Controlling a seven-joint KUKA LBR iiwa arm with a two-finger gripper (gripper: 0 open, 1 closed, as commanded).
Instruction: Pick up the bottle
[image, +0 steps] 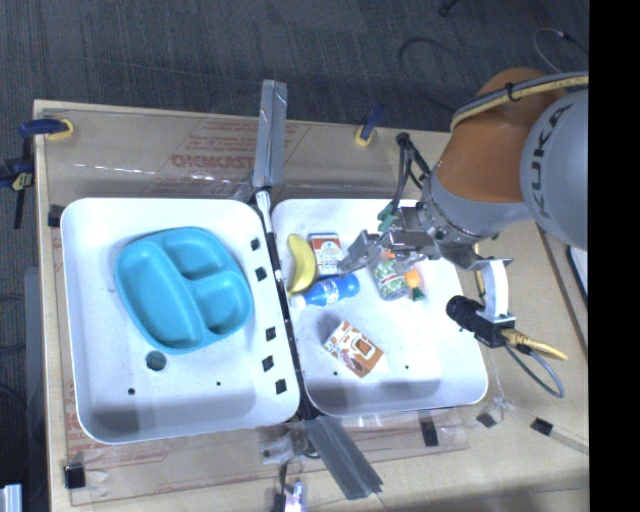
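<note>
A blue divided tray (185, 287) is lying in the left bin (90, 380). In the right bin (450, 375), the blue bottle (330, 290) is lying just beside the banana (299, 261), the gripper (372, 252) hovering nearby, its grasp impossible to tell. The bench (150, 150) is holding both.

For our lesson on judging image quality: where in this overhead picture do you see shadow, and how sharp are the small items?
Camera view: soft shadow lies along the near wall of the left white bin below the blue divided plastic tray; the blue bottle and yellow banana look slightly soft, label print unreadable.
</note>
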